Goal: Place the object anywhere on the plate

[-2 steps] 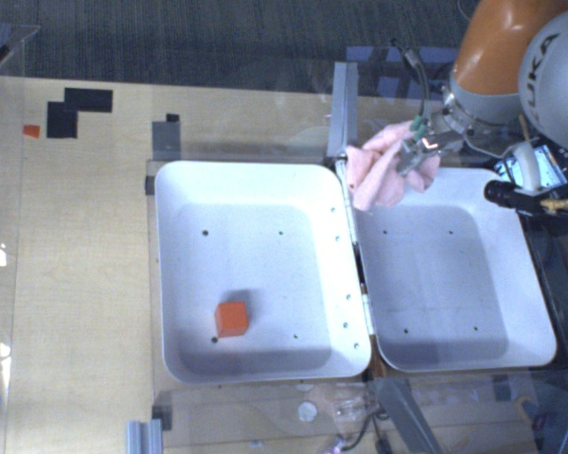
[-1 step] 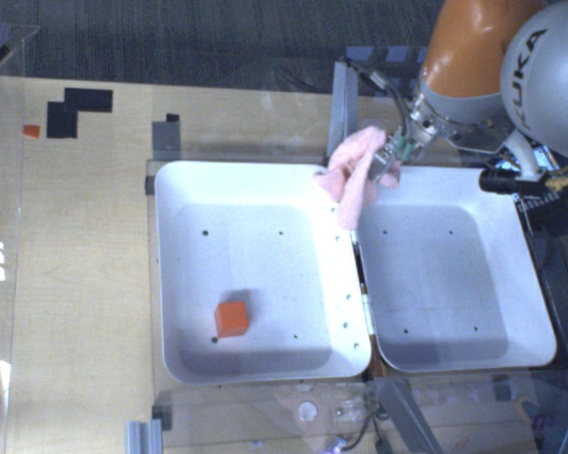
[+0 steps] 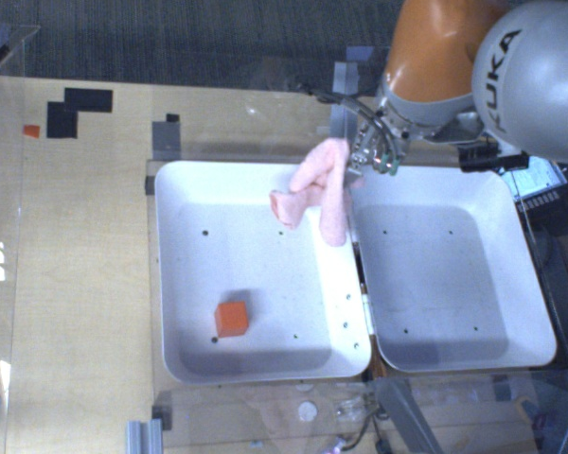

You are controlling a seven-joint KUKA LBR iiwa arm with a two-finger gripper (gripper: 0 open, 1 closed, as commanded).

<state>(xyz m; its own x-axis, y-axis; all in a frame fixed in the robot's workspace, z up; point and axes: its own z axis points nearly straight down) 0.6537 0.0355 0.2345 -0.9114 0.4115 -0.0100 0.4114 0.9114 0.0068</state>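
Clenched on one end of a pink cloth point(image 3: 319, 190), the claw point(image 3: 371, 155) hangs over the far edge between the two bins, the cloth drooping lengthwise toward the near side over the left bin point(image 3: 185, 348)'s far right corner, well apart from an orange block point(image 3: 232, 319) near that bin's near edge.

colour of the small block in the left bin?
Orange-red block, near the front of the left bin, clearest in the camera view.
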